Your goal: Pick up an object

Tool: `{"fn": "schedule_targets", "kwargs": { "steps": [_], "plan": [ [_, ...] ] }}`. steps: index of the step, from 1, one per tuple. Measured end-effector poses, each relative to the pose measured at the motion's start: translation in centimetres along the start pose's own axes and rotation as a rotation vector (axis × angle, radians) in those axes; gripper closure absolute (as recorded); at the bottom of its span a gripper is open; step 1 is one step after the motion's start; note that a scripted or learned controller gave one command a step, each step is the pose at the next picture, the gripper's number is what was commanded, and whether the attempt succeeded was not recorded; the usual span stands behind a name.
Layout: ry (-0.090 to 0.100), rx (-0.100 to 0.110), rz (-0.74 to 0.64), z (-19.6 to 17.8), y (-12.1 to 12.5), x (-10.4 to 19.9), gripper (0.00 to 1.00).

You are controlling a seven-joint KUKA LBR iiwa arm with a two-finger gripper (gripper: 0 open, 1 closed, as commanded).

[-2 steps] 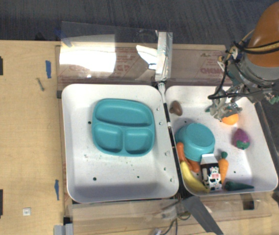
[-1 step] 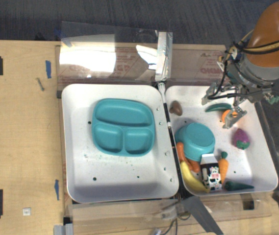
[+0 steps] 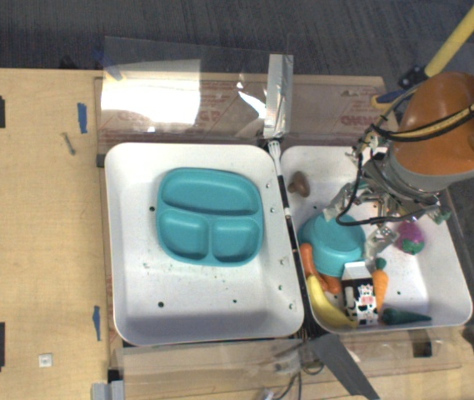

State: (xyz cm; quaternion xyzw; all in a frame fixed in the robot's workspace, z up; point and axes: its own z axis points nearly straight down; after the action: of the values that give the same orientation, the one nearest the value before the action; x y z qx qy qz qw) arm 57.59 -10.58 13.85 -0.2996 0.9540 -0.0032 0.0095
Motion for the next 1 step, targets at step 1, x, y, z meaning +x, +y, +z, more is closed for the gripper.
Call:
{"fn": "schedule_targets", "kwargs": {
  "steps": [1],
  "plan": [
    [-0.021, 0.023, -0.059, 1.1, 0.61, 2.91, 0.0]
  ]
}}
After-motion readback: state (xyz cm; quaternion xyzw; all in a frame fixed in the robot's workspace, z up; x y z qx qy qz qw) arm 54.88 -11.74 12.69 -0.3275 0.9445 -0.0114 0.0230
